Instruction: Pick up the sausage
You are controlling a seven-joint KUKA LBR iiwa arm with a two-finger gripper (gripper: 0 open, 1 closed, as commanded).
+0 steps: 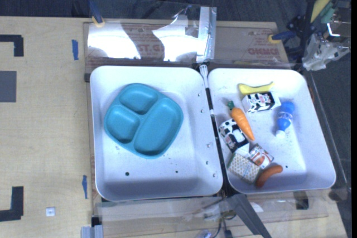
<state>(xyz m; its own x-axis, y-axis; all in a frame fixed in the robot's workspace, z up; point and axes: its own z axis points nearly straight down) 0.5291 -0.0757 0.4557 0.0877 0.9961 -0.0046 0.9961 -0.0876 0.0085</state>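
The sausage [269, 174], short and reddish-brown, lies near the front edge of the right bin [312, 164]. Its left end touches a patterned pouch [241, 166], and a small red and white packet [258, 156] sits just behind it. The bin floor to the right of the sausage is bare white.
Also in the right bin are a carrot [242, 122], two cow-patterned boxes [260, 101] [233, 134], a yellow banana [255, 87] and a blue bottle [284, 118]. A blue divided plate [144, 119] lies in the left bin [106, 175]. Metal hardware and stands [326, 50] crowd the top right corner.
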